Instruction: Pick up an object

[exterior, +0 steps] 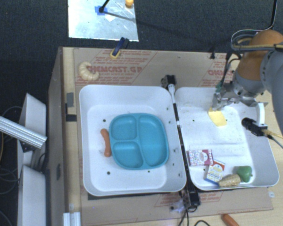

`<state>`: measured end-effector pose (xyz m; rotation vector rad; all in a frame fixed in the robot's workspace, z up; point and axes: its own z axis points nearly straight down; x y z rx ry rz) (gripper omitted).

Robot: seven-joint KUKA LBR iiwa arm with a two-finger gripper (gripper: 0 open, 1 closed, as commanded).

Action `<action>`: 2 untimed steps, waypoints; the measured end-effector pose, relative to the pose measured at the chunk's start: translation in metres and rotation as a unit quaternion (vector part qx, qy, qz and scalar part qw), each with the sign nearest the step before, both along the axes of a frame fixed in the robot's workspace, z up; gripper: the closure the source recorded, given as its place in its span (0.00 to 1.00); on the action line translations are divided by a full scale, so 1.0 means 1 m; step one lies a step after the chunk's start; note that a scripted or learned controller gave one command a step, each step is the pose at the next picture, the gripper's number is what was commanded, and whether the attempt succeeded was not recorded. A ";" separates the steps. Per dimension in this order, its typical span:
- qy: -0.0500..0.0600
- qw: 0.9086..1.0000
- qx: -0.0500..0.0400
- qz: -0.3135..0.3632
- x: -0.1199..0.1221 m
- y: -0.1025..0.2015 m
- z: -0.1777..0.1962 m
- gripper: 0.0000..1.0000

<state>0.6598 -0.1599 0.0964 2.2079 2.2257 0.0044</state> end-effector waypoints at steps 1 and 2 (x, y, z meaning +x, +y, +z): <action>0.000 1.000 0.000 0.000 0.000 0.000 0.000 0.00; 0.002 1.000 0.001 -0.003 -0.009 0.003 -0.011 0.00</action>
